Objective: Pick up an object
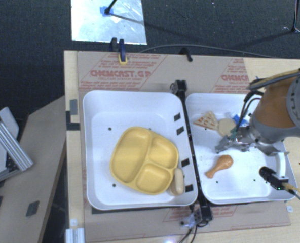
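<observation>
Only readable text here is on the brown cardboard sheet (155, 67) lying under the two white bins. It's printed in red block letters, "CHEMCAST G.P" or close to it, the last bit is fuzzy. One print sits near the sheet's top left, above the left bin (97, 135). A second copy shows at the top right above the right bin (241, 194), running at a slant and partly cut off by the arm, so I can only make out part of it. There's smaller red print under the big letters, too blurry to read

An orange toy drumstick (220, 166) lies slanted on the right bin's floor.
</observation>
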{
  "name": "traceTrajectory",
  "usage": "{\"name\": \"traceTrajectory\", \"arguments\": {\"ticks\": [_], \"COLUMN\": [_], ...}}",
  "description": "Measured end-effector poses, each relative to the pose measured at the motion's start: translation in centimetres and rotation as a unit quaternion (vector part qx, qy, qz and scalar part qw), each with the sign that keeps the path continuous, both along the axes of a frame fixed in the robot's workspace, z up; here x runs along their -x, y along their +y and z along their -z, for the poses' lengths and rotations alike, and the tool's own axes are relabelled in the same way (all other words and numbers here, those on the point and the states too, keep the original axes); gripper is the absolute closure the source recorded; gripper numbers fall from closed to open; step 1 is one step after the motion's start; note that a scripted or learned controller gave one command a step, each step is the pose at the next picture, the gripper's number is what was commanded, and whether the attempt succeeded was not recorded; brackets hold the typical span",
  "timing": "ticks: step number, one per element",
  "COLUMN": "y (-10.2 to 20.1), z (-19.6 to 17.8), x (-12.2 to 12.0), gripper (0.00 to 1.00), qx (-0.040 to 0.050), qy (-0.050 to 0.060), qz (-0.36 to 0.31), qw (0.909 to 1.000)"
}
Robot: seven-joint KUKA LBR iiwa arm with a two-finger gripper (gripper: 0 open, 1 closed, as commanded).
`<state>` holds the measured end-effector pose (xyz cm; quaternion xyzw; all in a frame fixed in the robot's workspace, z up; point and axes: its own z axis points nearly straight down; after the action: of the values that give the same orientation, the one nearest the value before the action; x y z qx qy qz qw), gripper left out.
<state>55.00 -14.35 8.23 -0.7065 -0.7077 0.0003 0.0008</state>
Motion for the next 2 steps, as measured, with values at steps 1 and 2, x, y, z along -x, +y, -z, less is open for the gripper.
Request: {"name": "traceTrajectory", "arguments": {"ticks": [1, 2], "y": [-0.1, -0.9], "z": [-1.3, -5.9], "x": [-0.1, 0.0], "gripper": [1.0, 1.0], "qx": [0.0009, 0.0008], "qy": [-0.002, -0.002], "qz": [0.0, 0.001], "qw": [1.0, 1.0]}}
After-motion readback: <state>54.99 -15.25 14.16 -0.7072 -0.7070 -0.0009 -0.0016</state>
